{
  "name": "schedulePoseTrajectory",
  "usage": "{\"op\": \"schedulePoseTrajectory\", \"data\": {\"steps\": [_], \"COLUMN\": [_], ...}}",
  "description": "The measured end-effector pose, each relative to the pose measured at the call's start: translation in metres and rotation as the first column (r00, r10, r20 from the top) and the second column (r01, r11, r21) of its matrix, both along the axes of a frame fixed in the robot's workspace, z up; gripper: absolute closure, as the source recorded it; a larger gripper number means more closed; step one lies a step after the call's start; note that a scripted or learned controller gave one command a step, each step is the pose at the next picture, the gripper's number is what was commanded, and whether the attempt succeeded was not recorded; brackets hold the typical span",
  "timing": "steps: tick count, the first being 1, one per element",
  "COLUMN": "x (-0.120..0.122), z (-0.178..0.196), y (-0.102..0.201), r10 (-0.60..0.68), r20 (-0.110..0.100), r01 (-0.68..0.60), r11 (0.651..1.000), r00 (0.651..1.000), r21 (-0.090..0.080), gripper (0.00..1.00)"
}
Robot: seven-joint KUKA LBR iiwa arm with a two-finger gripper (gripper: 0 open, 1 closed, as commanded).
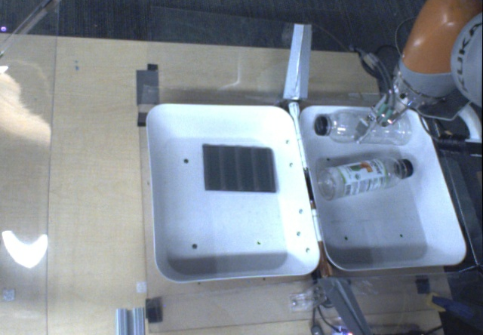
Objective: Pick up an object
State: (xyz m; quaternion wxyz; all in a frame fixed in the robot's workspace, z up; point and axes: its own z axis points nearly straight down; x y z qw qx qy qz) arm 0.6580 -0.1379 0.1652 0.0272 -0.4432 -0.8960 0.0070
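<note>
Camera view puts our gripper [383, 111] over the clear plastic bottle [355, 127] at the right bin's [392, 239] far wall; we cannot tell how the jaws stand. It looks light, slick, crushable, so we'd clamp across its middle.

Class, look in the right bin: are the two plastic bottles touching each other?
Apart. The camera view shows a strip of bare white bin floor between the clear bottle at the back and the labelled bottle nearer the front.
</note>
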Motion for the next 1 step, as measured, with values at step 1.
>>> {"op": "schedulePoseTrajectory", "data": {"steps": [1], "x": [0.0085], "z": [0.0162], "y": [0.0443], "r10": [0.082], "r20": [0.061], "r01": [-0.082], "r11": [0.997], "r00": [0.995], "r21": [-0.012], "gripper": [1.00]}}
